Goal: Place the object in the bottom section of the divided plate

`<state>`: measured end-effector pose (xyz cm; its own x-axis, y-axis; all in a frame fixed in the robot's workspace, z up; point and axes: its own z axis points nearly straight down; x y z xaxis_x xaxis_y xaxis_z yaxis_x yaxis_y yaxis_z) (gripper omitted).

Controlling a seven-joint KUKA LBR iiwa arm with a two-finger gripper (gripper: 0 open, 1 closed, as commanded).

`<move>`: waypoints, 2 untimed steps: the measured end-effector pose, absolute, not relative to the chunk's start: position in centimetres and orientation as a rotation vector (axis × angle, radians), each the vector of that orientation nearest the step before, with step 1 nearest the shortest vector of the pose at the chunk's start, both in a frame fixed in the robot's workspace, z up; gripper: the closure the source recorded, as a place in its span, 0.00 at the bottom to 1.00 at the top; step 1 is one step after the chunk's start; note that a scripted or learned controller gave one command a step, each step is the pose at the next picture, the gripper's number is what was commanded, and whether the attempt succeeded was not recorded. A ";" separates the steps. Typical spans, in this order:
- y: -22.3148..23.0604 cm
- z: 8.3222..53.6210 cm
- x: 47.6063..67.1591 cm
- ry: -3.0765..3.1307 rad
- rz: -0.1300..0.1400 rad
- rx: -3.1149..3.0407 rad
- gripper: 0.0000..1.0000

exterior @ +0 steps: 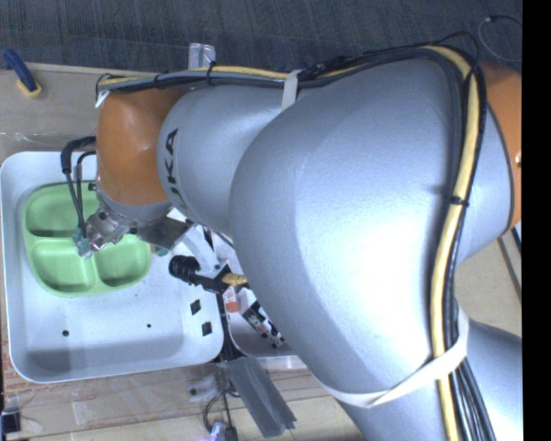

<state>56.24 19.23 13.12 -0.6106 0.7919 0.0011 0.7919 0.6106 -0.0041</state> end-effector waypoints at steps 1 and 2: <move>16.1 15.4 53.0 -2.764 0.004 -1.487 1.00; 11.9 25.7 53.5 -2.721 0.004 -1.565 1.00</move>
<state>53.50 11.91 25.73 -0.5032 0.8642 0.0009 0.8642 0.5032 -0.0033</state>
